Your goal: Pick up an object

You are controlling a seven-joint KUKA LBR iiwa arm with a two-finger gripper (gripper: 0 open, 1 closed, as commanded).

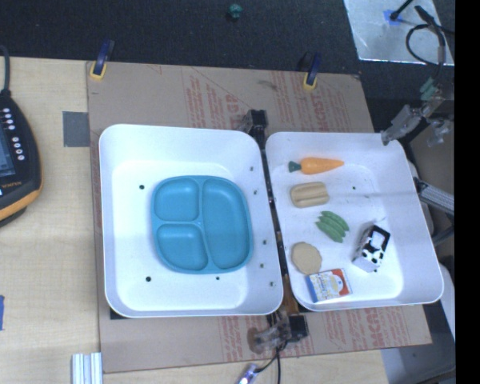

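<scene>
Gripper (410,121) of mine sits just outside the far right corner of the right bin (426,250), off its rim and above none of the objects; whether it is wide or narrow I cannot tell (it is small and grey against dark clutter).

All the pickable things lie in that right bin. An orange carrot (321,165) lies along the far edge, with a tan block (309,194) just nearer than it. A green pod (333,225) is about mid-bin. A black-and-white carton (373,247) stands toward the right wall, apart from the pod. A round tan disc (306,256) lies by the left wall, and a red, white and blue packet (330,285) sits just beside it at the near edge.

Open white floor shows in the bin's far right part, between the carrot and the right rim.

The left bin (120,286) carries a blue divided plate (201,222) in its middle, with bare floor all round it. The two bins nearly touch along their shared edge.
</scene>
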